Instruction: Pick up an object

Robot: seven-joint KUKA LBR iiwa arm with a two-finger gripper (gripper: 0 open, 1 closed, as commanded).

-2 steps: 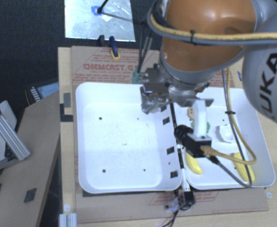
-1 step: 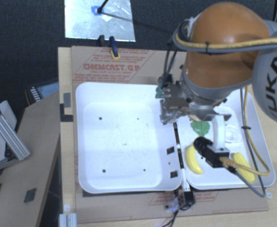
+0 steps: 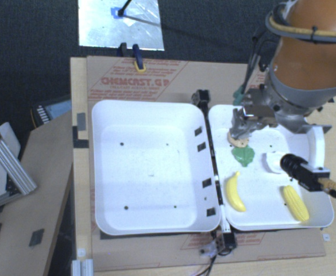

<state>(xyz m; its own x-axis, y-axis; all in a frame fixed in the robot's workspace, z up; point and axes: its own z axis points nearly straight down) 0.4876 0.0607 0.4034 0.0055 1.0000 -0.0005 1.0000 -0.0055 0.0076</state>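
In the right bin point(image 3: 323, 154) lie a yellow banana point(image 3: 234, 192) near the front left, a yellow corn cob point(image 3: 295, 203) at the front right, a green leafy piece point(image 3: 243, 156) in the middle and a small white piece point(image 3: 270, 162) beside it. A tan object point(image 3: 238, 141) sits just behind the green piece. My gripper point(image 3: 242, 126) hangs low over the bin's back left part, right above the tan object, and touches or nearly touches it. The grey and orange arm hides the bin's back right corner.
The left bin point(image 3: 150, 165) stands beside the right one, with a black divider rail point(image 3: 209, 154) between them. A black cylinder point(image 3: 300, 172) with a cable juts over the right bin. A cardboard sheet lies under both bins, with a blue and yellow clamp point(image 3: 138, 59) at the back.
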